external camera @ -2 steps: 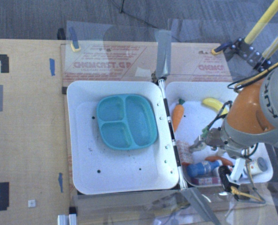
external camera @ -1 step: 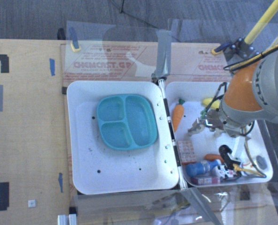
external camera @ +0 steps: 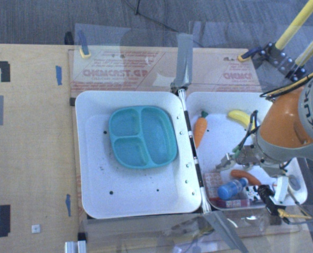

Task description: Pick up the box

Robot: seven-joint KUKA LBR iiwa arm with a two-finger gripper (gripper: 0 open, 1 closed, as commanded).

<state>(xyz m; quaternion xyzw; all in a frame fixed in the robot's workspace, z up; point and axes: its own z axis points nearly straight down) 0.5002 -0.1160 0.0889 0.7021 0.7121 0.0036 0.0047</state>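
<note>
the bench (external camera: 30, 157) looks like pale, matt wood. both white bins (external camera: 93, 194) seem smooth plastic with a faint sheen. the teal divided plate (external camera: 143, 137) in the left bin is smooth, softly glossy plastic. the carrot (external camera: 199, 130) and banana (external camera: 240, 117) look like shiny moulded plastic. the arm's orange band (external camera: 285, 123) is glossy.
</note>
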